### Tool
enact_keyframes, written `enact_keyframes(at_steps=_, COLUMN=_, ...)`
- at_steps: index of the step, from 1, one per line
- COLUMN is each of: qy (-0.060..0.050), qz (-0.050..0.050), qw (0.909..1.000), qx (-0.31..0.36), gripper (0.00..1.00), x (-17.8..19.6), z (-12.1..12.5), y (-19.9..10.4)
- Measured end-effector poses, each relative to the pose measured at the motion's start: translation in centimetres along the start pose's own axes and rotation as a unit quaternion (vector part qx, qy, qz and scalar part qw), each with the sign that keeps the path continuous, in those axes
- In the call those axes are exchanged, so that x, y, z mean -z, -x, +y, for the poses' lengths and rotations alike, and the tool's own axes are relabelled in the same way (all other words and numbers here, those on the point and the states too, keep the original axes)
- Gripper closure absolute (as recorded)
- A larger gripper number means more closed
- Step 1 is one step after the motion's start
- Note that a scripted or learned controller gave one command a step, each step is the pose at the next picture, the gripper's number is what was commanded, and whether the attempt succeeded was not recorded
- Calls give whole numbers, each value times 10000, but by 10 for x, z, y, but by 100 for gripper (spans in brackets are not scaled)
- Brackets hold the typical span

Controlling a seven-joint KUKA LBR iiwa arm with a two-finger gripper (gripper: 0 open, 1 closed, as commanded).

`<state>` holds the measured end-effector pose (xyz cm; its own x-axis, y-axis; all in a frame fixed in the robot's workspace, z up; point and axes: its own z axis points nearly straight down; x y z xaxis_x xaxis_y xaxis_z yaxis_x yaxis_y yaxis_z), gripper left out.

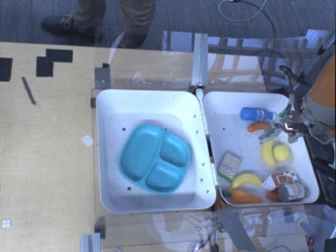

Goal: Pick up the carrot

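Note:
The carrot (245,196) is orange and tapered. It lies along the front wall of the right bin (220,106), just below a yellow banana (245,180). My gripper (281,135) hangs over the right part of that bin, well behind the carrot. It is open, with nothing between its fingers (269,134). Right below it lie a lemon (282,152) and a second yellow fruit (268,154). A small orange-red item (258,126) rests just left of the gripper.
A blue bottle (256,114) lies at the back of the right bin. A patterned pad (229,165), a carton (286,178) and a grey can (291,192) crowd its front. The left bin (110,140) holds a blue divided plate (156,157).

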<state>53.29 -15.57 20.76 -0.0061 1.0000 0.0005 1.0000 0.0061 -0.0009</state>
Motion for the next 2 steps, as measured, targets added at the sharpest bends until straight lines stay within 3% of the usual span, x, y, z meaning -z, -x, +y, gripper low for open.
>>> enact_keyframes(at_steps=1, qy=91, qz=-15, qw=9986, qx=-512, gripper=0, x=-107, z=-38, y=-43)
enact_keyframes(at_steps=2, qy=14, qz=-2, qw=9994, qx=-350, gripper=0, x=-23, z=-17, y=-90)
